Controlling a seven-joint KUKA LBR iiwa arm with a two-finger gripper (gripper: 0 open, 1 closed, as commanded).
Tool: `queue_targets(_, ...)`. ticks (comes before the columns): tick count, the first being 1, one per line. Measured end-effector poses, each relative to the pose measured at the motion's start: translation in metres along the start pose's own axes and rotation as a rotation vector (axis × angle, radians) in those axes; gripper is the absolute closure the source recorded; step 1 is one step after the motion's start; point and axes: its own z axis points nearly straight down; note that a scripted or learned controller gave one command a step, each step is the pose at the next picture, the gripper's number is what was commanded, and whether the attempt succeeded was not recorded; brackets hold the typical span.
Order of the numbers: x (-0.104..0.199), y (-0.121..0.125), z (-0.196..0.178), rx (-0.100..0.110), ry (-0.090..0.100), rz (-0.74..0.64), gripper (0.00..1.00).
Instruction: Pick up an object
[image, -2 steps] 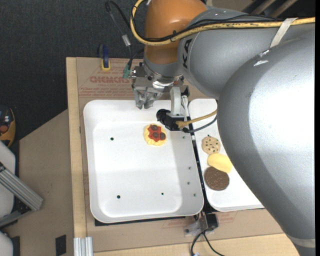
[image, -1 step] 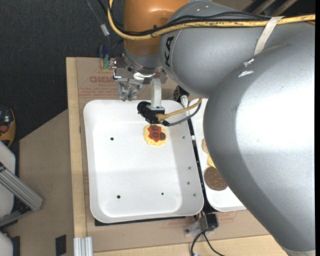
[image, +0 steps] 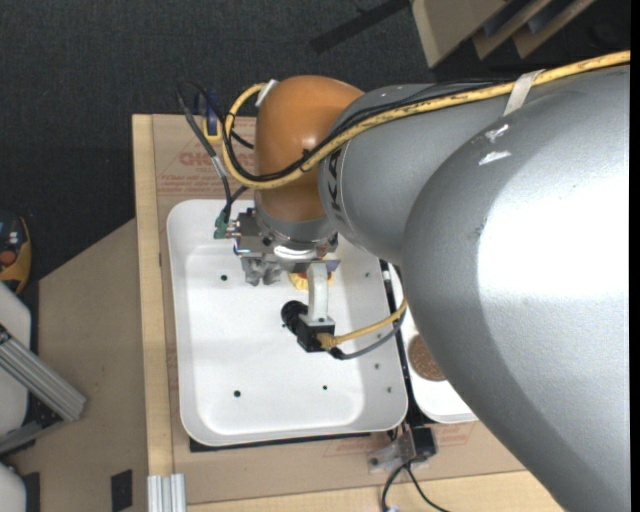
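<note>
Over the far half of the left bin (image: 230, 350) the end effector (image: 262, 270) points down at the white floor, a little left of the bin's middle. Spread or pressed together: cannot tell, as the wrist above hides most of it from this slant. Nothing is seen pinched in it. Whether it touches the floor or hangs just above it: cannot tell.

Arm (image: 500, 250) comes in from the right and covers most of the right side of the scene. Orange band (image: 295, 130) sits directly above the end effector, at the far edge of the left bin.

Candidate for picking: one brown round thing (image: 426, 362) lies in the right bin (image: 445, 405), near that bin's left wall, partly hidden under the arm. It is well apart from the end effector, to its right and nearer. What it is cannot be made out.

Both bins rest side by side on the tan bench (image: 160, 300).
</note>
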Motion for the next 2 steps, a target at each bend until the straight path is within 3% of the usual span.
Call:
queue_targets(1,0.007,-0.039,-0.032,-0.009,0.003,-0.003,1.0)
queue_targets(2,-0.016,-0.039,-0.13,-0.022,0.005,0.001,1.0)
